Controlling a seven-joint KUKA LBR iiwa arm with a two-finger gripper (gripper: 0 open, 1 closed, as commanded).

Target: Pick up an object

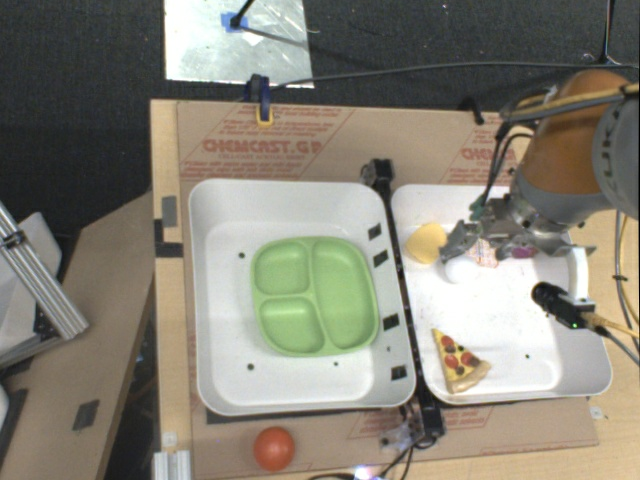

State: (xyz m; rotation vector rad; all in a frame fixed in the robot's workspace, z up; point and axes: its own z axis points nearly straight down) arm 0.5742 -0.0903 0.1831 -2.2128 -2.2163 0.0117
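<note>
A yellow toy lay in the right bin, just beside the gripper, whose state could not be told; a pizza slice toy sat near that bin's front edge; the left bin held a green divided plate; an orange ball rested on the brown board; black cloth lay behind.

A yellow round thing lies near the top left of the right bin. A small white ball sits just beside it. A pizza slice lies flat near the front.
</note>
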